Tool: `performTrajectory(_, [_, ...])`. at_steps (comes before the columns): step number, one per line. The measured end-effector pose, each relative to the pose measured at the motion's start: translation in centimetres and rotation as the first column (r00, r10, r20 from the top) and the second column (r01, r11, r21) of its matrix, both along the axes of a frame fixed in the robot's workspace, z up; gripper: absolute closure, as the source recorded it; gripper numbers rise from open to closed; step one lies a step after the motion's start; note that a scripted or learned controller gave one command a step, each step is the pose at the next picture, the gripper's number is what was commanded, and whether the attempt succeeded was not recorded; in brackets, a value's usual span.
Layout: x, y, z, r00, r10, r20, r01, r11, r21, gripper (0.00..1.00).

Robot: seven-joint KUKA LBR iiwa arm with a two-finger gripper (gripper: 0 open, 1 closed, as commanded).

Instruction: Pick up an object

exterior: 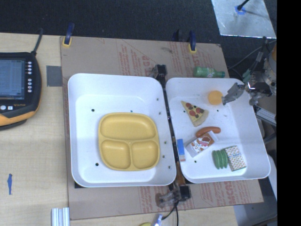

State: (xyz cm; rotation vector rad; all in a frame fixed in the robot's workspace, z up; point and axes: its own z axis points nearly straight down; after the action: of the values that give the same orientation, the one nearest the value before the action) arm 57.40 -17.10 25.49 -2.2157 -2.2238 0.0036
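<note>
My fingers (231,96) hang beside the orange ball (215,97) at the far edge of the right bin (256,140), whether parted or closed I cannot tell; it looks light, smooth, likely to roll, so I'd pinch across its middle.

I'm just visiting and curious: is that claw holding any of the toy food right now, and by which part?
Nothing is held. The claw sits beside the orange ball in the right bin, with nothing between its tips.

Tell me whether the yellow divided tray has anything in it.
Empty: the yellow tray in the left bin shows three bare compartments.
</note>
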Motion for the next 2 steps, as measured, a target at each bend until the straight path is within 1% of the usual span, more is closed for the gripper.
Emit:
performTrajectory(1, [4.3,6.4,-10.3,1.000,0.002,-0.003,-0.002,1.000,0.000,0.00])
performTrajectory(2, [5.6,6.1,-16.0,1.000,0.003,0.008,-0.003,1.000,-0.004,0.00])
